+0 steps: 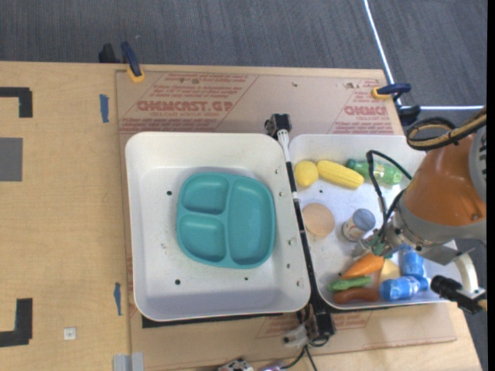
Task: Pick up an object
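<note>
White plastic forms the 2 shallow bins on the bench. The left bin (143, 207) carries a teal divided plate (227, 217) with 3 compartments, lying flat near the bin's middle.

The right bin (332, 149) holds the clutter. Near its back edge a yellow lemon-like piece (305, 173) sits just beside a yellow corn cob (341, 174), with a green toy (379, 171) further right. Toward the middle lie a tan round disc (318, 219) and a small grey-blue cup-like item (363, 220). Along the front edge sit a red and green piece (354, 287), an orange carrot (363, 266) just above it, and 2 blue items (407, 275).

The arm (447, 195) reaches over the bin's right side, and the gripper (380, 243) hangs low right above the carrot's thick end. Whether its fingers are apart or together cannot be told from this angle.
</note>
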You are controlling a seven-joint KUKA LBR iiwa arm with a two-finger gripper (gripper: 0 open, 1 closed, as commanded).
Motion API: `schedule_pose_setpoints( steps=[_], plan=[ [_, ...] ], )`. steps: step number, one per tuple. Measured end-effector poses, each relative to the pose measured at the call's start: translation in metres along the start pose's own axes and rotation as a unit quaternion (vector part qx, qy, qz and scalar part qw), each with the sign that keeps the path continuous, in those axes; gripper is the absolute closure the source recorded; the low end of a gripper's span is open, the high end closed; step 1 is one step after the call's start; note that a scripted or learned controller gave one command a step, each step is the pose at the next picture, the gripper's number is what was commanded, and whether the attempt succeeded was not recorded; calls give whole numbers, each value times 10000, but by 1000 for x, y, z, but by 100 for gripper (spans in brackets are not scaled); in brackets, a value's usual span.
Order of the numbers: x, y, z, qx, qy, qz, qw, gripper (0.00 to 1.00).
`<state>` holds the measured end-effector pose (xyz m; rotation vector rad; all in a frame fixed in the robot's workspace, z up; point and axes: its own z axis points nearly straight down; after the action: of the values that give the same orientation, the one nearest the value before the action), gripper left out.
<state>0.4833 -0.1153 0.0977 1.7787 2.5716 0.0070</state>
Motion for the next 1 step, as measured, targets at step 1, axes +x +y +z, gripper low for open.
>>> schedule_pose_setpoints(
  steps=[1],
  plan=[
    [0,0,0,3,2,1,10000,0]
  ],
)
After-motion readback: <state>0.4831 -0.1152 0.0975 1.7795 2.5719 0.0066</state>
